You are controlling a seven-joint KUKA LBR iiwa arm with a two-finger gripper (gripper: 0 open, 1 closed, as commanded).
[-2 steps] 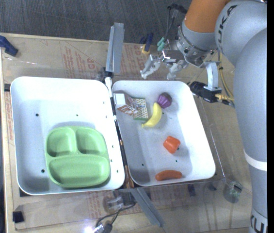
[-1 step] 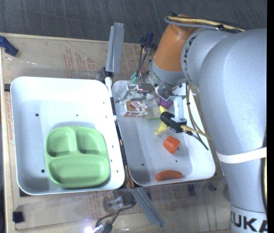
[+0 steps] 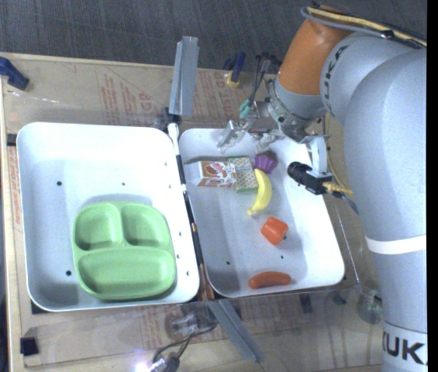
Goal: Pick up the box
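A plywood table (image 3: 87, 91) stands on dark carpet and carries two shallow white bins side by side. The left bin (image 3: 48, 153) contains a green divided tray (image 3: 124, 250) toward its 6 o'clock side. The right bin (image 3: 319, 262) contains the box (image 3: 226, 173), a flat printed carton lying near the 12 o'clock rim. At the box's 3 o'clock end sits a small purple item (image 3: 265, 161); a banana (image 3: 261, 192) lies just beside both, angled toward 7 o'clock. An orange piece (image 3: 274, 229) lies near the bin's centre, and a red sausage-shaped item (image 3: 269, 280) rests near the 6 o'clock rim. The grey arm (image 3: 381, 153), with its orange band (image 3: 308, 53), reaches in from 3 o'clock. The gripper (image 3: 246, 130) is at the right bin's 12 o'clock rim, just above the box; nothing is seen between its fingers, and how far they are spread cannot be determined.
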